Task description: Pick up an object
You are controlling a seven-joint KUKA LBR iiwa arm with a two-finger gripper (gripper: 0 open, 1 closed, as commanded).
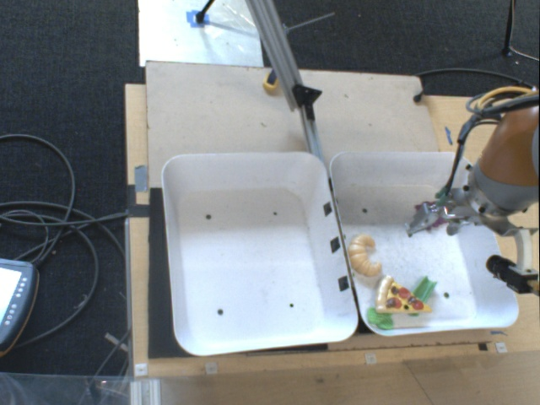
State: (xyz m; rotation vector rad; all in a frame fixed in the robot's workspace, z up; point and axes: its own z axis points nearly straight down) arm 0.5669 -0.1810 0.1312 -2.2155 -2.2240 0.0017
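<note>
Dark speckled carpet is surrounding a pale wooden bench (219, 108), with black cables looping across the floor at the left and the corner of a grey handheld pendant (13, 298) showing at the left edge. Sitting side by side on the bench are two shallow white plastic bins. Nothing is lying in the left bin (253, 251); only small dark holes are dotting its floor. A slanted grey metal pole (283, 49) is running down from the far side to the seam between the bins.

Over in the right bin (472, 310), a tan toy croissant (364, 255) is lying near the left wall, close to the divider. Just beyond it, toward the near edge, a toy pizza slice with red toppings (401, 298) is resting against a green leafy toy piece (422, 289), the two touching.

Reaching in from the right, the grey arm with its orange band (510, 154) is hanging over the far right part of that bin. Its two-finger metal gripper (426, 218) is pointing left, well apart from the croissant and the pizza slice. Whether the fingers are spread or closed I cannot tell, and nothing is showing between them.
</note>
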